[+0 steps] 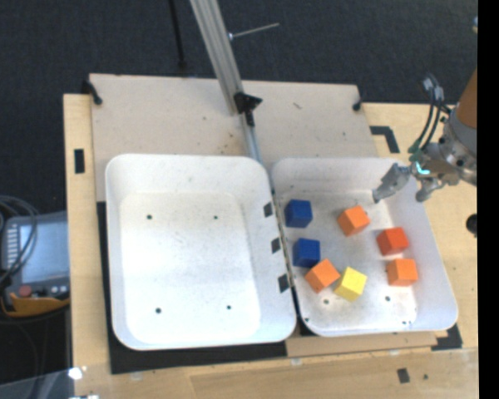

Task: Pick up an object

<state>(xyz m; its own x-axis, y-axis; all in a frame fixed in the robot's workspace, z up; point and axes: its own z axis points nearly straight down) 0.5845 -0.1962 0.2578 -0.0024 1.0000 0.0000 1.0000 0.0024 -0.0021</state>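
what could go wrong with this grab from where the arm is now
The gripper hangs over the right bin's upper right part with its jaws open, above bare floor, so closing here would likely catch nothing. Lower down, an orange cube and the yellow cube touch, with a blue cube close by: a descent there could nudge neighbours or wedge two cubes.

We looked down from one fixed camera set high above the pale wooden table (81, 248), at a slant and from a fair distance, so both shallow white bins, left (116, 223) and right (437, 302), fitted within the frame.
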